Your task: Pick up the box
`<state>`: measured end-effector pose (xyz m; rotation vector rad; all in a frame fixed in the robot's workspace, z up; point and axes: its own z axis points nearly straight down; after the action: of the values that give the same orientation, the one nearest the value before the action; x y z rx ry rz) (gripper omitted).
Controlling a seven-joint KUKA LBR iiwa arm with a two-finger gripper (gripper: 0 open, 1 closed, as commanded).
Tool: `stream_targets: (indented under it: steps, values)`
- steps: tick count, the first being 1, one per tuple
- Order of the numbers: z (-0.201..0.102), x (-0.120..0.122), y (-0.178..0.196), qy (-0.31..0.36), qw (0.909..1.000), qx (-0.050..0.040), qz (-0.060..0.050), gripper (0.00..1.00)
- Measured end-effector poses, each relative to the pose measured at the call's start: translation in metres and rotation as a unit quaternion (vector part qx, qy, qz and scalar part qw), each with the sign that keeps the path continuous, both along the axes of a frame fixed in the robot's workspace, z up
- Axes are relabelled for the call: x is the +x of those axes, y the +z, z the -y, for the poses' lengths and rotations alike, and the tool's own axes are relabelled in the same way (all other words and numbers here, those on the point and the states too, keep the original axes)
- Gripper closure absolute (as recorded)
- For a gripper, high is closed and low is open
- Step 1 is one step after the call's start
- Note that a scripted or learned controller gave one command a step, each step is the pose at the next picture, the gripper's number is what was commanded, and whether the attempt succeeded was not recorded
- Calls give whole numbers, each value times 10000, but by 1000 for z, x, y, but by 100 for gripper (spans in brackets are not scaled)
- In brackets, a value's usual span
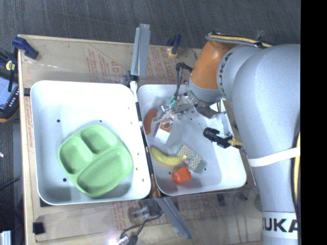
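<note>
Camera view shows the grey arm point(260, 116) filling the right side, its orange band point(207, 68) bent over the right bin point(232, 175). The left bin point(46, 101) holds a green divided plate point(95, 160) near its lower edge. In the right bin, the gripper point(171, 108) sits low at the upper left part, right over the box point(164, 129). The box looks like a small carton with a white face and reddish print, its long axis running roughly up and down the view, tilted a little; which end is its top cannot be told. Whether the fingers are apart or closed cannot be told. Below lie a banana point(167, 157), a checkered packet point(190, 156) touching it, and an orange-red fruit point(181, 175).
</note>
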<state>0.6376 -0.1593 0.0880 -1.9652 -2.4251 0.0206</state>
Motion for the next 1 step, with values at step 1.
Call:
stream_targets:
  steps: [1]
  values:
    - [30,-92,23,256,9996,-3,108,0]
